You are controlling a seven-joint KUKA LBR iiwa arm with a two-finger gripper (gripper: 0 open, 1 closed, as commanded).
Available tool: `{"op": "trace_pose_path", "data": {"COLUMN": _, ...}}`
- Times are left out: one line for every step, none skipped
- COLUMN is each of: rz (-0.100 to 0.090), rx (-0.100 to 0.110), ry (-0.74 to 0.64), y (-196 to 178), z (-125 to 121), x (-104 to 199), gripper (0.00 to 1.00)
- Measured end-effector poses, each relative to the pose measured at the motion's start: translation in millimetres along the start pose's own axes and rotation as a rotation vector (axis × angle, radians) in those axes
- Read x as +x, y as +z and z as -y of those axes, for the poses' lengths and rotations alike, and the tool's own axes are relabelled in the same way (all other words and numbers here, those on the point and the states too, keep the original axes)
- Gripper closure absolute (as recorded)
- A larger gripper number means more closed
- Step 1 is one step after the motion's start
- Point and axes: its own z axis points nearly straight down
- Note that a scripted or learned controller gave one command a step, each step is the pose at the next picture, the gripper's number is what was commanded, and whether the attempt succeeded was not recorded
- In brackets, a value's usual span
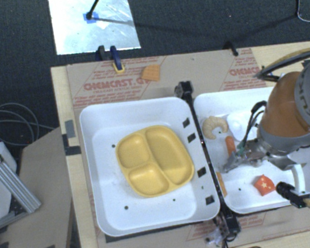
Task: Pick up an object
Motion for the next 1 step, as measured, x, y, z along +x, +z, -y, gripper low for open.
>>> {"op": "trace_pose_path", "data": {"rz": 0.004, "rx": -0.012, "ry": -0.007, "y": -10.5, "z": -64.3, "x": 6.0, "gripper": 0.0}}
